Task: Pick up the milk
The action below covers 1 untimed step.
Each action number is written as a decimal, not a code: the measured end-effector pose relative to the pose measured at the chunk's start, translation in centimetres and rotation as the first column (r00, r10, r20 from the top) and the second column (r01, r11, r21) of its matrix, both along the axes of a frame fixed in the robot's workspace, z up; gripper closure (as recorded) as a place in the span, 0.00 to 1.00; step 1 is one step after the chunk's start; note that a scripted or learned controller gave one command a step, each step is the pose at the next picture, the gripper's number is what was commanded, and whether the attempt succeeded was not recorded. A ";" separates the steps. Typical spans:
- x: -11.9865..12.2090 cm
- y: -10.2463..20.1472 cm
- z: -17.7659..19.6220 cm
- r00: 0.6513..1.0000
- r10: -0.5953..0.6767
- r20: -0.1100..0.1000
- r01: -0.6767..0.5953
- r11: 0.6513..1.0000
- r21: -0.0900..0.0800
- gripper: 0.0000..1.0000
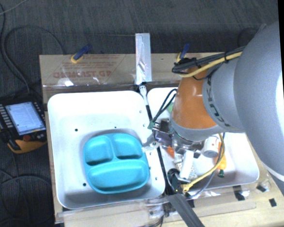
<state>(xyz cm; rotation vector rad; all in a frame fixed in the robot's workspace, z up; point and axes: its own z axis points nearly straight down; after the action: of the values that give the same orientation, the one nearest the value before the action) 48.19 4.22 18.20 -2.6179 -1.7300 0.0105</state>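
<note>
Tool (183, 150) hangs low over the near left part of the right bin (238, 153), close to the wall it shares with the left bin (64, 116). It is buried under the wrist and a tangle of cables, so I cannot tell whether it is spread or pressed together, nor whether it pinches anything. The arm (259, 85), grey with an orange band (190, 107), comes in from the right and hides most of the right bin's floor.

Just beside the tool, on its right, a small white thing with an orange-red mark peeps out from under the wrist. It looks to be the milk (210, 146), lying in the right bin, though most of it is covered and its shape is hard to make out.

Both bins sit side by side on a brown table (163, 69). A clear plastic sheet (93, 70) with reddish print lies across the table's far left part. Round the table is a dark carpeted floor (125, 14) with loose cables on it.

By count: two white bins; one blue plate (116, 162) with three hollows, resting in the near half of the left bin; two blue clamps, one (81, 53) at the far left edge and one (184, 49) further right; one handheld control pad (20, 121) with a lit screen on the floor, left of the table.
</note>
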 end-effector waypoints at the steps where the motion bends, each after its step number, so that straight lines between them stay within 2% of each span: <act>1: 3.6 4.6 0.0 0.998 -0.067 0.001 0.067 0.998 -0.002 0.00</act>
<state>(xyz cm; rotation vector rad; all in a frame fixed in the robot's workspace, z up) 51.84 8.80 18.19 -2.6760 -1.6430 0.0105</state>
